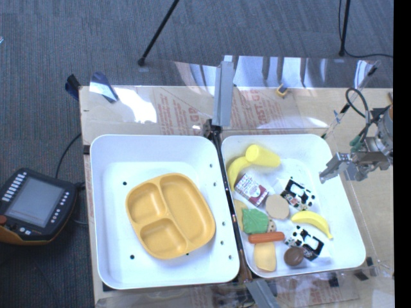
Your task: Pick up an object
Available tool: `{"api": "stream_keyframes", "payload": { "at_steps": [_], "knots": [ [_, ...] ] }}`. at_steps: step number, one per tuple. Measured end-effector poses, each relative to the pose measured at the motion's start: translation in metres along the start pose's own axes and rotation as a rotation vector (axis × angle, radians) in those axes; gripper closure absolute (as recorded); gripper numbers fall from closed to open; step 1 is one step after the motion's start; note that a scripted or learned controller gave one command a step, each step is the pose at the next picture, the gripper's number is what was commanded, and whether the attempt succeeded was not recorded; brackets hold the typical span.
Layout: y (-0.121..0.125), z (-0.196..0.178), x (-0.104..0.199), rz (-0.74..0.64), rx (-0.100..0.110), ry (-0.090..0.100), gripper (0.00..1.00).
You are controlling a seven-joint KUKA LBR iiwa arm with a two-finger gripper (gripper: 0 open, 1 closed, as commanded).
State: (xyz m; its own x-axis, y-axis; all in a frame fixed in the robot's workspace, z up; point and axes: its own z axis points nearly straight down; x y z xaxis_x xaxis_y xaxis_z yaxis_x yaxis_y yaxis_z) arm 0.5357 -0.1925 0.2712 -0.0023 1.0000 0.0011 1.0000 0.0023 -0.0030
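Fingers of the arm hover over the right bin's right rim; how far apart they stand cannot be told, and nothing shows between them. Going left to right: the left bin carries a smooth yellow three-compartment tray with bare white floor all round. Crowded toys pack the right bin: a yellow cylinder, green block, orange carrot, curved banana. Its upper right corner lies bare.

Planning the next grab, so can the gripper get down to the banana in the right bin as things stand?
Probably yes. The gripper hangs at the right bin's right rim, and the banana lies uncovered just below it, though a black-and-white toy crowds its lower side.
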Motion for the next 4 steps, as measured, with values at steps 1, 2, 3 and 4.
{"api": "stream_keyframes", "payload": {
  "at_steps": [1, 2, 3, 4],
  "knots": [
    [-0.060, 0.074, 0.002, 0.221, 0.006, 0.003, 0.00],
    [-0.060, 0.087, 0.022, 0.326, 0.004, 0.003, 0.00],
    [0.007, 0.186, 0.009, 0.174, 0.002, 0.001, 0.00],
    [0.056, 0.185, 0.042, 0.038, 0.000, 0.000, 0.00]
  ]
}}
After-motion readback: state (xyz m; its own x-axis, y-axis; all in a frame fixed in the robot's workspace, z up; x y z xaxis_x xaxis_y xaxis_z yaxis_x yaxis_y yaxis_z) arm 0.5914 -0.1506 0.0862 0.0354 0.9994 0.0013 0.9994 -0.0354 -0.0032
